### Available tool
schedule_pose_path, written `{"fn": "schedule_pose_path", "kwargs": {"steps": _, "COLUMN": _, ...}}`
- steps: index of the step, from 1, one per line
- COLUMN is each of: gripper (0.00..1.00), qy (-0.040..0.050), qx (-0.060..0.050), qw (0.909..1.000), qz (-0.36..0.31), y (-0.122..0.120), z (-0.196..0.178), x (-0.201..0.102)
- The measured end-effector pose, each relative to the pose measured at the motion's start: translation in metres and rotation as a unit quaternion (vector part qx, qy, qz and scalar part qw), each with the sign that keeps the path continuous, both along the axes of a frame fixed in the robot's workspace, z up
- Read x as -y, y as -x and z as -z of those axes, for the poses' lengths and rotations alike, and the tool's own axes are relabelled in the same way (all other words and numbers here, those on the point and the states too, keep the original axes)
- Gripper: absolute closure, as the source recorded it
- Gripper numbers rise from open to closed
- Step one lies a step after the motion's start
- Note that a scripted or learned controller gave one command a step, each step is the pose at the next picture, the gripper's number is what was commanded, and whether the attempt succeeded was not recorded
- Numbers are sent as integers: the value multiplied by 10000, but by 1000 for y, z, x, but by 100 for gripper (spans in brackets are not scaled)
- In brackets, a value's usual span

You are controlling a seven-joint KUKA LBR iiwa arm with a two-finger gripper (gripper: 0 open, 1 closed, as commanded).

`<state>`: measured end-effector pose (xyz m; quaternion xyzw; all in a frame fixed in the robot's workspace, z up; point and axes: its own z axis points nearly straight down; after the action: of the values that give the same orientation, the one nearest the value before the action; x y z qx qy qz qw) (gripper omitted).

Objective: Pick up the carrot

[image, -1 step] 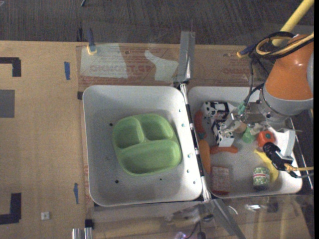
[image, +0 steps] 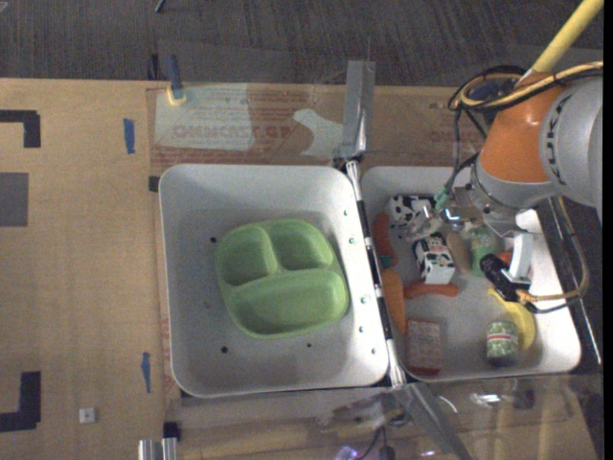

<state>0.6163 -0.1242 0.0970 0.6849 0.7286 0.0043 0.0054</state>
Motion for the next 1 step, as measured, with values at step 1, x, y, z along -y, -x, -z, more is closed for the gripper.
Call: {"fn": "schedule_pose_path", "kwargs": {"steps": 1, "gripper": 100, "qy": -6, "qx": 20, "qw": 10000, "qz": 12, "y": -1, "z": -11, "x": 0}}
